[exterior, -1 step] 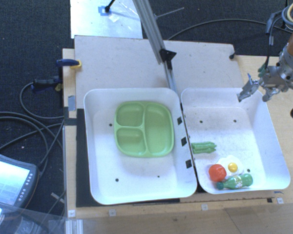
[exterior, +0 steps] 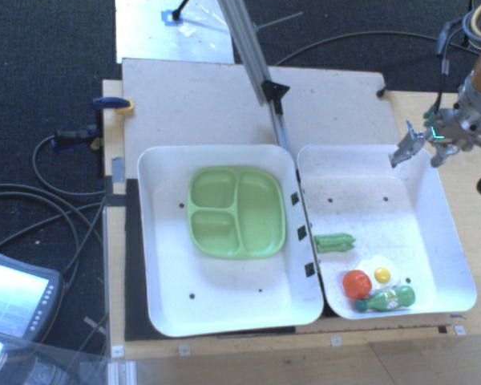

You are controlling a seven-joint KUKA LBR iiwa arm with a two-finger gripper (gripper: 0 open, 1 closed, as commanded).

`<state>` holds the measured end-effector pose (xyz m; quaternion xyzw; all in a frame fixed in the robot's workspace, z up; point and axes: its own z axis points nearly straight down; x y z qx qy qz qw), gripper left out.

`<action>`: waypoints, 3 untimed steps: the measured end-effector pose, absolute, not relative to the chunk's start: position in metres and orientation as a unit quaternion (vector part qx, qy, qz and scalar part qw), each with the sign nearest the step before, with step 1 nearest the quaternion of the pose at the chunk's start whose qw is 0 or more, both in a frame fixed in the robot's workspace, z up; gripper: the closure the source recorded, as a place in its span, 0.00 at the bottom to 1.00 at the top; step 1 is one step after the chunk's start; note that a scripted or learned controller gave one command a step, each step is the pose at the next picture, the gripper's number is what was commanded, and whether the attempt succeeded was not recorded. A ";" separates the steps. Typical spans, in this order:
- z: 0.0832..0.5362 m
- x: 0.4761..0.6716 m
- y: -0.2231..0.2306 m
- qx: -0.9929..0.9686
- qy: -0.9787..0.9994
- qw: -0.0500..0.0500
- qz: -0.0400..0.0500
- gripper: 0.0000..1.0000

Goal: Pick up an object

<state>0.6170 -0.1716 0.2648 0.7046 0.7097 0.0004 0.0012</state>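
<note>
The right bin [exterior: 433, 207] holds several small items near its front. A green pea pod [exterior: 334, 242] lies by the left wall. A red tomato [exterior: 356, 283], a toy fried egg [exterior: 378, 273] and a green bottle [exterior: 387, 298] on its side cluster at the front. My gripper [exterior: 421, 152] hangs over the bin's far right corner, well away from the items. It is open, with nothing between its fingers.
The left bin [exterior: 164, 287] holds a light green divided plate [exterior: 236, 212]. A slanted metal pole [exterior: 248, 42] crosses the back of the bench and ends near the wall between the bins. Cables and a teach pendant [exterior: 12, 295] lie on the floor at left.
</note>
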 end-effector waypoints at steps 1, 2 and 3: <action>0.204 0.623 -0.173 0.706 0.708 -0.001 -0.001 0.00; 0.149 0.616 -0.165 0.706 0.708 -0.001 -0.001 0.00; 0.097 0.616 -0.165 0.707 0.707 -0.001 -0.001 0.00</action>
